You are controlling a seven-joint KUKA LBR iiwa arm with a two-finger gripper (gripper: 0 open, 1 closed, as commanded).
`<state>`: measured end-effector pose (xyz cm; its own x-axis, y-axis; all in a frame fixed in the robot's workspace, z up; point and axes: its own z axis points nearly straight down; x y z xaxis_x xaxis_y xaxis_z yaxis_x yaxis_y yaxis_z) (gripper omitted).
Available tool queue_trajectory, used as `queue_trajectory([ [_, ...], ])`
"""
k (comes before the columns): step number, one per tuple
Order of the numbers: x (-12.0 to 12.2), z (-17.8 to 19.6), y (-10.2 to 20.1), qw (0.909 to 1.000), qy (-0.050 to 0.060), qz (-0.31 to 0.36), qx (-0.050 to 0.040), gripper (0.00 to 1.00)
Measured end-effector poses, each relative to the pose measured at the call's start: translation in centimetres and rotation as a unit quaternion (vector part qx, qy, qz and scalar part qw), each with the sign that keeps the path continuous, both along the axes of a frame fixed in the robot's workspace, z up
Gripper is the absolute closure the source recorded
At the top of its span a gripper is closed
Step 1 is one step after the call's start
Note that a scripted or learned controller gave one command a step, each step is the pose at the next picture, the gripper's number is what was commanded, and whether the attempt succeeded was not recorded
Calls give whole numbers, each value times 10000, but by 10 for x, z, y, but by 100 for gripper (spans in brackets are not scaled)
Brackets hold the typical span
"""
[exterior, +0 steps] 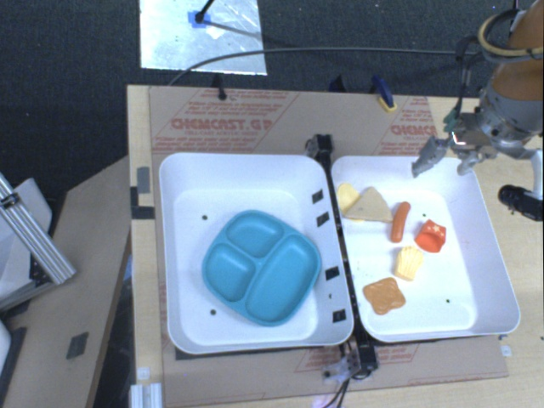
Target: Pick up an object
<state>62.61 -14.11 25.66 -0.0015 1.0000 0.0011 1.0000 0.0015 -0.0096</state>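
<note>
In the right bin (489, 253) I see six small food-shaped pieces lying loose on the smooth white floor. A pale yellow lump (347, 197) touches a tan wedge (370, 205) near the divider. Just beside them lies an orange sausage (399, 222), rounded and glossy. A red piece (431, 235) with a pale top sits near it. Below are a ridged yellow block (409, 263) and a flat orange-brown slab (383, 295) with a wavy edge.

The gripper (444, 157) hangs over the bin's far rim, fingers spread apart, nothing between them, well apart from every piece.

The left bin (183, 219) holds a blue plastic tray (261, 267) with three compartments. Black clips (331, 272) join the bins. Both rest on a printed cardboard sheet (223, 121).
</note>
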Motion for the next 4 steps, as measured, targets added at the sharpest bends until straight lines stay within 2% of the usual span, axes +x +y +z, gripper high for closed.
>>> queue_trajectory([
  [1,2,7,0,10000,-57,11,-9,0],
  [2,1,-38,8,10000,-42,20,-5,0],
  [4,-8,-152,25,10000,-40,5,-3,0],
])
